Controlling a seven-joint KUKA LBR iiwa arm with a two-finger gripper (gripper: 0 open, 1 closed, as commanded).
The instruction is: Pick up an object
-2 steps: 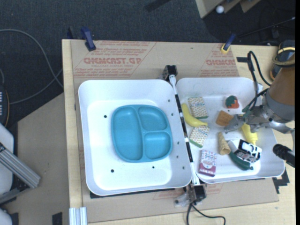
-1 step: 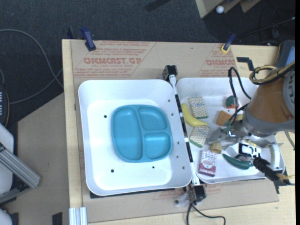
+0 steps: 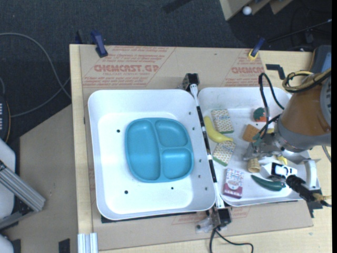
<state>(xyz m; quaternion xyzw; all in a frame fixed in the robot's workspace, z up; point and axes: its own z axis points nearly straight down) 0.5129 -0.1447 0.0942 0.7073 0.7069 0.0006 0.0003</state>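
Two shallow white bins sat side by side on the bench. The left bin (image 3: pixel 105 141) held a blue divided plate (image 3: pixel 158 149) at its centre. The right bin (image 3: pixel 231 95) carried the small objects: a banana (image 3: pixel 215 133) at about nine o'clock, a patterned sponge (image 3: pixel 222 120) just above it and another sponge (image 3: pixel 224 152) below it, a small pink-and-white packet (image 3: pixel 234 183) at seven o'clock, a green pepper (image 3: pixel 268 183) at five o'clock, and a brown block (image 3: pixel 250 133) near the middle. The gripper (image 3: pixel 254 153) hung low over the bin's middle, beside a tan cork-like piece (image 3: pixel 254 165); whether its pincer was open or closed could not be told.
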